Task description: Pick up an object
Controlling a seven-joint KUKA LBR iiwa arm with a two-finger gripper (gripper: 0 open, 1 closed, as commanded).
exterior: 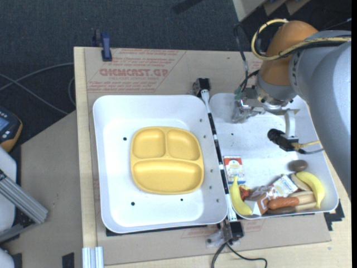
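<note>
Dark carpet runs behind a bench [139, 71] topped with printed cardboard, and on it two white bins sit side by side. The left bin [111, 116] holds a yellow divided plate [166, 161] near its middle and nothing else I can make out. The right bin [262, 149] is where I'm working: the gripper [244, 111] hangs over its far left corner, above bare white floor, and from this angle I cannot tell whether the pincer is wide or narrow; nothing shows in its grasp. Everything worth taking lies toward the near edge, well apart from the pincer. The closest candidate is the small carton [233, 166], hard against the left wall by the divider, almost straight toward me from the pincer, its long axis running far-to-near along that wall. Just past it lies a curved banana [239, 199], and to its right a heap: a crumpled packet [283, 184], a sausage [283, 204], a second banana [313, 186] against the right wall, and a brown oval lump [298, 165] a little apart. I judge the carton the cleanest pick, though the wall beside it may crowd one side of the grasp.
</note>
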